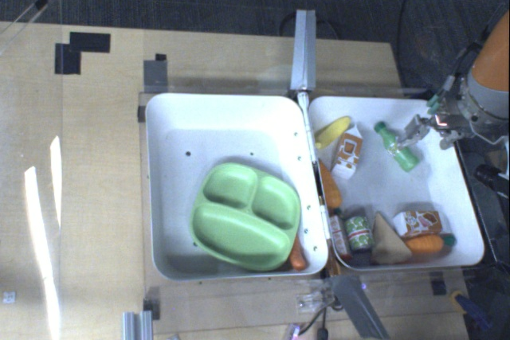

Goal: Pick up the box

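Gripper (424, 129) hangs over the right bin (446, 195) near its far right corner, just right of a green bottle (398, 147); whether it is apart, together or clamped on anything I cannot tell, as that part is small and blurred. Above it the grey arm (486, 95) with its orange band comes in from the right.

2 white bins sit side by side on the bench (72, 195). The left bin (171, 139) carries 1 green tray (245, 215) with 3 compartments, lying toward the near right corner, and 1 orange carrot (297, 257) wedged between the tray and the bin's near right corner.

The right bin carries 2 boxes. 1 box (347, 153), white and orange, lies near the far left corner, just beside 1 banana (333, 130) that lies closer to the far edge. The other box (421, 222), brown and white, lies near the near right corner, touching 1 carrot (426, 244) along the near edge. 1 brown wedge (386, 241) sits left of that carrot, and 1 can (358, 230) with a green label stands beside the wedge. 1 small bottle (337, 235) with a red label lies by the near left corner, and 1 more orange piece (329, 189) lies along the left edge.

The green bottle lies between the gripper and the white and orange box.
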